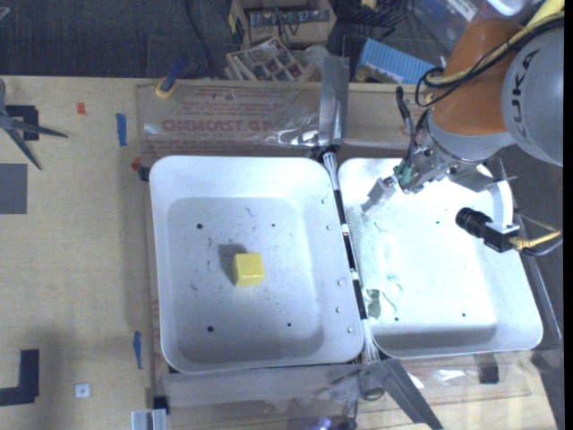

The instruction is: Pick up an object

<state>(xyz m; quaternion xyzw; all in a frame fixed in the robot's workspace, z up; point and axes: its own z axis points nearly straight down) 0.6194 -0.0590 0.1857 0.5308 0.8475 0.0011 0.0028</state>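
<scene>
yellow block [249, 269], squarish (axis seemingly none), left bin [179, 186]

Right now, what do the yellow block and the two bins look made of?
Yellow block: looks like foam or matte plastic, going by its flat colour, lack of glare and crisp edges; can't settle which. Left bin and right bin: probably moulded white plastic, with rounded corners, a smooth semi-gloss surface and bright glare on the right one.
</scene>
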